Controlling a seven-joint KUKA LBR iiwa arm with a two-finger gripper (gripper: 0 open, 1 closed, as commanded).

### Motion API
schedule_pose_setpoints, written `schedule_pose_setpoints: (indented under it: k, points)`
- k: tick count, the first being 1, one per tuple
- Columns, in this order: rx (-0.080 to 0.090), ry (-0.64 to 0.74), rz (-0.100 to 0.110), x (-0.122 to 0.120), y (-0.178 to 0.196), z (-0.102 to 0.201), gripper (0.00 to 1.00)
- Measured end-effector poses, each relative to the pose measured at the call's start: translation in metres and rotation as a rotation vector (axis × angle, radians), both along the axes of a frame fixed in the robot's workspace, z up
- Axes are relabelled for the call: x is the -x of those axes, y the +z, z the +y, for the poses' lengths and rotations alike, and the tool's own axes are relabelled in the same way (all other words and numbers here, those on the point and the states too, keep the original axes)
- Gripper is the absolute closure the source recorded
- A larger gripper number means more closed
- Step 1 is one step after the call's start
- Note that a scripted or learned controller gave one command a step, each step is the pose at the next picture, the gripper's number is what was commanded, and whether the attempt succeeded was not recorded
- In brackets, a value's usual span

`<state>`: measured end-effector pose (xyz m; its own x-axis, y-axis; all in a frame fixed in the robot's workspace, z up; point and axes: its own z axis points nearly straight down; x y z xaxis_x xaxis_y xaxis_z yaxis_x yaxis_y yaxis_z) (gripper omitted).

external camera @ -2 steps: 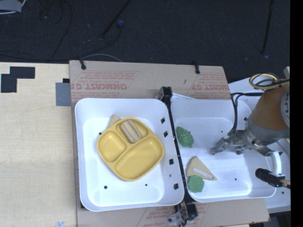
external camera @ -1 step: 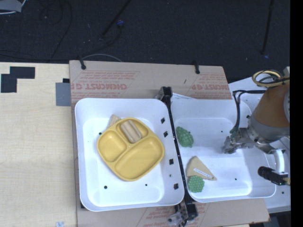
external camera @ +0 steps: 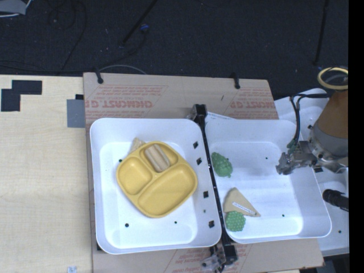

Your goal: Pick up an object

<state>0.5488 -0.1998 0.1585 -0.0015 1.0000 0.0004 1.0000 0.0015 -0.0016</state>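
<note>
The pale beige wedge with a thin green stripe (external camera: pixel 240 203) lies in the right shallow white bin (external camera: pixel 310 223), near that bin's front left corner. Its long axis runs on a slant, with the narrow tip toward the upper left and the broad end toward the lower right. Just in front of it, touching or nearly touching its lower edge, sits a small round green bumpy lump (external camera: pixel 235 221). A second green bumpy lump (external camera: pixel 221 165) rests farther back along the same bin's left wall, apart from the wedge. That makes two green lumps and one wedge in this bin.

The left shallow white bin (external camera: pixel 108 220) holds one yellow plastic tray with three compartments (external camera: pixel 157 178), turned at an angle. One tan ridged oblong piece (external camera: pixel 157 157) lies in the tray's upper compartment. A pale scrap peeks out from behind the tray's upper left edge.

The two-finger gripper (external camera: pixel 286 165) sits low over the right side of the right bin, well apart from the wedge and both lumps. Whether its grip is released or clenched cannot be told, and nothing shows between its tips.

Both bins rest side by side on a brown cardboard sheet with red printing (external camera: pixel 170 98). The sheet lies on a light wooden bench top (external camera: pixel 40 181). Behind the bench is a dark floor with loose cables (external camera: pixel 170 27).
</note>
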Motion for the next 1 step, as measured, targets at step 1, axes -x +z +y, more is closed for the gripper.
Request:
schedule_pose_setpoints:
  k: [1]
  points:
    - [0.001,0.0,-0.002,0.006,0.0596,-0.0036,1.0]
